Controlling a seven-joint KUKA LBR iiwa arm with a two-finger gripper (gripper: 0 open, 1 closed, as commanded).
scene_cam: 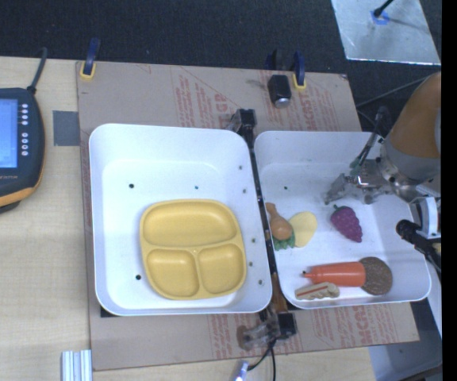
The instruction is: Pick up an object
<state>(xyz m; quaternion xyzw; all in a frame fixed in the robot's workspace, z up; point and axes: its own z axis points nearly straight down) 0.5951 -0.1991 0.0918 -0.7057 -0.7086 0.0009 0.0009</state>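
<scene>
My gripper [351, 196] hangs over the back of the right bin [308, 153], open, with nothing between its fingers. Just in front of its tips lies a purple bunch of grapes [346, 222], apart from them. Left of the grapes lie a pale yellow piece [305, 227] and a brown and green toy food [278, 227] against the bin's left wall. Along the bin's front lie an orange carrot [336, 274], a brown round cookie [378, 276] and a small tan sandwich [317, 291].
The left bin [125, 165] holds a yellow divided plate [193, 248]. A teach pendant [2, 149] sits on the bench at far left. Clamps [280, 88] stand behind the bins. The arm's orange and grey body [415, 133] rises at the right.
</scene>
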